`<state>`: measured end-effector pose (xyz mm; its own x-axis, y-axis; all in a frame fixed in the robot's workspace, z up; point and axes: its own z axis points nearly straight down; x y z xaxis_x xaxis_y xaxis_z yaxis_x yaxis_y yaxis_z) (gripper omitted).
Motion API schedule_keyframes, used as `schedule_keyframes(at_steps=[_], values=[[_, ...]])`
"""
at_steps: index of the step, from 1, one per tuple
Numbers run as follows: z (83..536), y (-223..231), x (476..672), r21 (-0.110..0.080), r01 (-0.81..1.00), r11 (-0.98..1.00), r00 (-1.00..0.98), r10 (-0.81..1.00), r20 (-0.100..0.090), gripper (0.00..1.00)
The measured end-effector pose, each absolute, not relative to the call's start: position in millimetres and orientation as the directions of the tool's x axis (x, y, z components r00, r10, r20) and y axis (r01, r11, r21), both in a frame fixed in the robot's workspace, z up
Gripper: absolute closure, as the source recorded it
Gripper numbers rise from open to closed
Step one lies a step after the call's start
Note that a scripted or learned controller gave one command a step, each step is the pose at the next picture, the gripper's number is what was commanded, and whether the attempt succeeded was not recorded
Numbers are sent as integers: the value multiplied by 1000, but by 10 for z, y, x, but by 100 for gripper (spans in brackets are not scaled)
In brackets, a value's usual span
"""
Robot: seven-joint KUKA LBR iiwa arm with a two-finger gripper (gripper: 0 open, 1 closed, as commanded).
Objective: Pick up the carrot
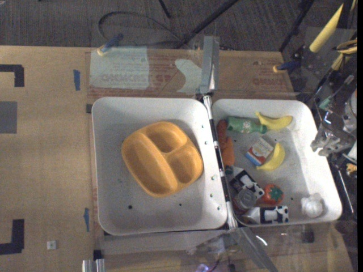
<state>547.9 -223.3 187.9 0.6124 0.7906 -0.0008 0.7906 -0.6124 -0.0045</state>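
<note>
Carrot (pixel 226 146), the stubby orange plastic one, lies untouched well left of the claw (pixel 328 143) (grip state? can't tell), so pickup's all ahead.

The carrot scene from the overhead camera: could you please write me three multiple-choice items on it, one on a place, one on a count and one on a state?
1. Where does the carrot lie?
A. in the yellow plate
B. along the right bin's left wall
C. on the cardboard

2. How many bananas are in the right bin?
A. one
B. two
C. four

3. Where is the claw?
A. at the right bin's right rim
B. over the left bin
C. touching the plate

Answers: 1 B, the carrot hugs the right bin wall; 2 B, bananas and; 3 A, the claw hangs there, far from the carrot.
</note>
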Motion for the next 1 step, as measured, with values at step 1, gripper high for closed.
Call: schedule_keyframes(at_steps=[1], values=[[1164, -1768, 5464, -5, 741, -671, 671, 741, -1, 100]])
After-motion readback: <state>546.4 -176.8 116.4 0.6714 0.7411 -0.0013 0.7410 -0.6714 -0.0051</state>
